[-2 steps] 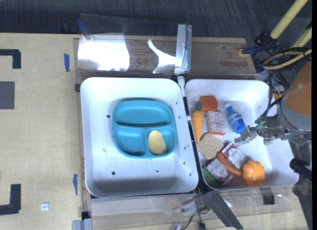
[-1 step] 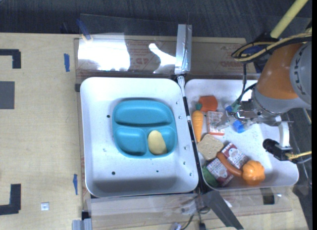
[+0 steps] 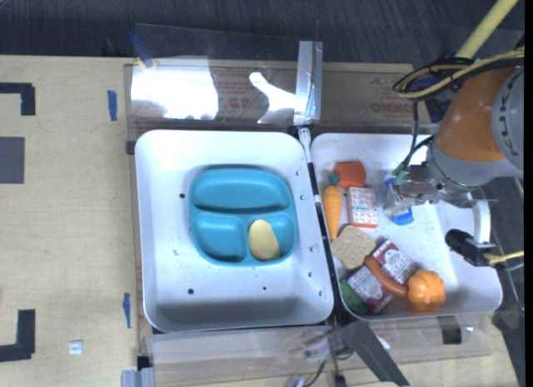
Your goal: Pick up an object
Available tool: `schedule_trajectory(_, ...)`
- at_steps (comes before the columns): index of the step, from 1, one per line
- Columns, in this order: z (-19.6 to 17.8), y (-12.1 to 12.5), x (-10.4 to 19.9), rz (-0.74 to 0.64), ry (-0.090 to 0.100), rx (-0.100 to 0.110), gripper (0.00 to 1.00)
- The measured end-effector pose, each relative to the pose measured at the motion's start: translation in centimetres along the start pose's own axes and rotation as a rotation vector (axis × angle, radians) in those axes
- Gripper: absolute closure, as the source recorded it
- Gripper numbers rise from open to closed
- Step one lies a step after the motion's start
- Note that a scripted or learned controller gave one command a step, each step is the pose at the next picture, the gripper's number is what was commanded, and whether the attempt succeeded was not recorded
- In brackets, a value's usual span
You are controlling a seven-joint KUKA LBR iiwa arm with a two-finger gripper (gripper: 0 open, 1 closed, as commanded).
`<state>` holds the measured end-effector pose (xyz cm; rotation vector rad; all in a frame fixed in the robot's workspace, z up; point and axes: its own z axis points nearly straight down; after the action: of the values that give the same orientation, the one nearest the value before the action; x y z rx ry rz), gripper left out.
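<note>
Gripper (image 3: 402, 196) hovers beside a small packet (image 3: 363, 207), its label seemingly unreadable.

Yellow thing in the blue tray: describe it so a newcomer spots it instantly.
Start at the left white bin, which holds a blue compartment tray. In the tray's lower right compartment lies a yellow lemon, small and egg-shaped. It is the only item in that tray; all the other food pieces sit in the right bin.
</note>
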<state>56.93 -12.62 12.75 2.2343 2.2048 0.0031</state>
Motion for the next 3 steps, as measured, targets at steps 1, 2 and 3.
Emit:
schedule_trajectory(1, -0.4, -3.1, 0.6, 0.003, 0.002, 0.006, 1.00)
schedule_trajectory(2, -0.4, -3.2, 0.7, 0.003, 0.002, 0.006, 0.00)
schedule_trajectory(3, 3.3, 4.5, -1.5, -0.161, -0.003, -0.011, 0.00)
